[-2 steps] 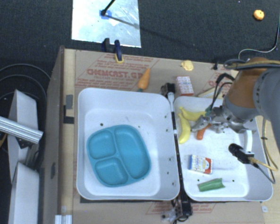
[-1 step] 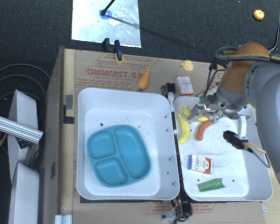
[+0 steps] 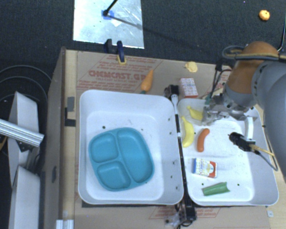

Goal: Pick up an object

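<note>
Two white bins stand side by side on the surface [image 3: 112,68]. The left bin [image 3: 92,108] carries a blue divided plate [image 3: 121,158]. In the right bin [image 3: 259,191] lie a yellow banana [image 3: 187,132], an orange sausage [image 3: 202,139], a small carton [image 3: 205,167] and a green pod [image 3: 216,188]. The pincer [image 3: 211,115] is low in the far left corner of the right bin, just beside a small yellow piece [image 3: 195,113]. Whether it is released or clenched, I cannot tell.
</note>
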